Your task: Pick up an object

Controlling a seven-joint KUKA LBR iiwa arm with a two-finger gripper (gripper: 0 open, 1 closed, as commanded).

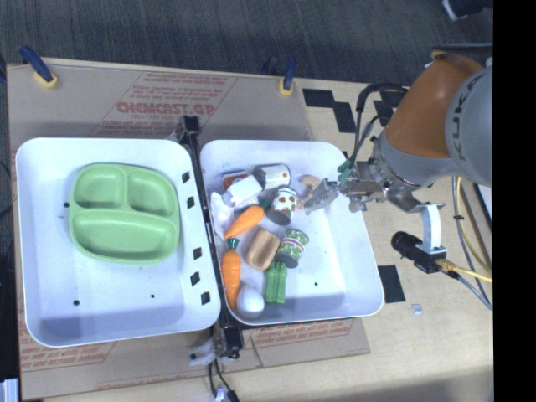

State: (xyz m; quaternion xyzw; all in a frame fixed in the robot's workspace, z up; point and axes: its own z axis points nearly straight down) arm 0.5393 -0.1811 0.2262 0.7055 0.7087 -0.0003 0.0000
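The right bin (356,262) holds a heap of toy food in its left half. An orange carrot (245,222) lies near the middle, and a second carrot (230,275) lies along the left wall above a white egg (249,301). A tan bread piece (261,248), a green vegetable (275,283), a small printed can (293,243), a grey cup (272,176) and a red-and-white speckled piece (285,201) sit among them. My gripper (320,193) hangs over the bin's upper right part, just right of the speckled piece and beside a small beige item (310,180).
The left bin (50,308) carries a green divided plate (126,212). A black hinge strip (199,216) runs between the bins. Both rest on cardboard (159,99) clamped at the back. Cables (465,266) trail at the right beside the arm (435,124).
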